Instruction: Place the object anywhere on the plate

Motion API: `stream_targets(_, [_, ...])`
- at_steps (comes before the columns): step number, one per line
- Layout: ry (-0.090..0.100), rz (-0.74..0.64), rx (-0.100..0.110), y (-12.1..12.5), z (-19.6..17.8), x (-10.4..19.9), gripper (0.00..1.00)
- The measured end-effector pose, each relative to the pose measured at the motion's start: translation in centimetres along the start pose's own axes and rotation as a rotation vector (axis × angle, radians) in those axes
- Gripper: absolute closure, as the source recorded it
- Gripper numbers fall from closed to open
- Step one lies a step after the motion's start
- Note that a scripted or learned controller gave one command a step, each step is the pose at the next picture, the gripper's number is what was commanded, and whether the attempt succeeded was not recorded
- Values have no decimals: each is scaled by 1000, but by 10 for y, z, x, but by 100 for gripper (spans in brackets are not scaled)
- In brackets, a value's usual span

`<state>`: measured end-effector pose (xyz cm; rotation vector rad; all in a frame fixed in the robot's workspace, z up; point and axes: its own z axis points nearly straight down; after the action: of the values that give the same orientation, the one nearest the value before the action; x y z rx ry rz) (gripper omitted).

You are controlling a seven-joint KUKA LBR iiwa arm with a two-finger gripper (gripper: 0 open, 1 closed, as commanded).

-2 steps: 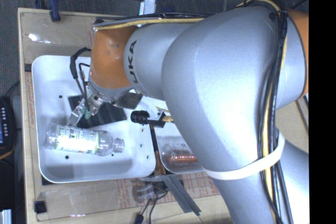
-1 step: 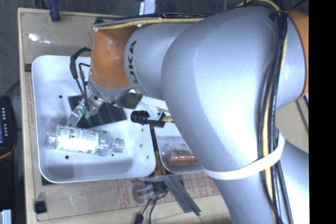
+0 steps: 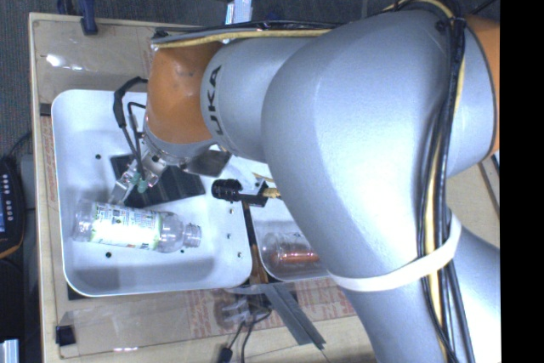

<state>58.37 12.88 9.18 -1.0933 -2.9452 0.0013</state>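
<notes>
My arm (image 3: 374,140) stretches across the bench from the right, and my gripper (image 3: 134,179) hangs low in the left bin (image 3: 72,123), just above a clear plastic bottle (image 3: 136,227) lying on its side. I cannot tell how my gripper is set. A copper-coloured object (image 3: 293,255) lies in the right bin (image 3: 280,272).

Clear plastic bottle (image 3: 136,227) lying flat in left bin (image 3: 72,183) — blue clamp (image 3: 87,10) on bench corner.
</notes>
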Motion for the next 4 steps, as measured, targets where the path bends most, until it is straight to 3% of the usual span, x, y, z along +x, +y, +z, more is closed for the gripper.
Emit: stream_targets(4, [0,0,0,0,0,0,0])
